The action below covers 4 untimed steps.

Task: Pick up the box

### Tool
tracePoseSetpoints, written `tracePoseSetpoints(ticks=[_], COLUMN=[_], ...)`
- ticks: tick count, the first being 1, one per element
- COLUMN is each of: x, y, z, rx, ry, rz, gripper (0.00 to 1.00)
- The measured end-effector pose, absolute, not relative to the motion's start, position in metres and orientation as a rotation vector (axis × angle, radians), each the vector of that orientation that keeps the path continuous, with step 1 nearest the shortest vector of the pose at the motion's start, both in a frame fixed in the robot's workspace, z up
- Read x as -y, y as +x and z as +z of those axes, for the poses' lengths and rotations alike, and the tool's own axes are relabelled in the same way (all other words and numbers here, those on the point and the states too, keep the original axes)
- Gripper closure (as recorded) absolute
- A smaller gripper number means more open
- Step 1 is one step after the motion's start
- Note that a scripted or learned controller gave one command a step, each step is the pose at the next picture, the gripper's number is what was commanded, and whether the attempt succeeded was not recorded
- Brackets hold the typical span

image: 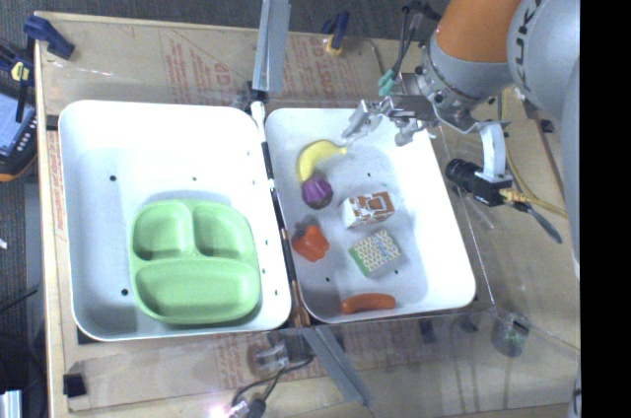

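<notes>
right bin (449, 239), open empty hand (380, 122) above

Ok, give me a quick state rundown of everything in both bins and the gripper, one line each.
gripper: above the right bin's far edge, fingers spread, holding nothing
box: on the right bin's floor, not gripped
banana: lying near the gripper, untouched
purple piece: resting beside the banana
red piece: against the left wall
patterned block: lying flat
orange sausage-shaped piece: lying along the near wall
green divided tray: upright in the left bin

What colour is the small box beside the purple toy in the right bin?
White with orange-brown markings: the small printed box, clearest in the camera view.
</notes>
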<state>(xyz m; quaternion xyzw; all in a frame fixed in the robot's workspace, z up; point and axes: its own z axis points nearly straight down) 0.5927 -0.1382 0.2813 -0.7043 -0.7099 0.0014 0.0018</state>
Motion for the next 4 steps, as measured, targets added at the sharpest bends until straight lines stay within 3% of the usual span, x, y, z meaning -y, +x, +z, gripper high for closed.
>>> tracePoseSetpoints(ticks=[1,2,3,4], x=[0.157,0.191,0.192,0.133], y=[0.501,0.481,0.483,0.491], z=[0.209,0.095,0.106,0.214], rx=[2.252,2.348,2.359,2.821], ry=[-2.185,-2.091,-2.088,-1.389], rz=[0.006,-0.002,0.001,0.000], gripper=[0.00,0.00,1.00,1.00])
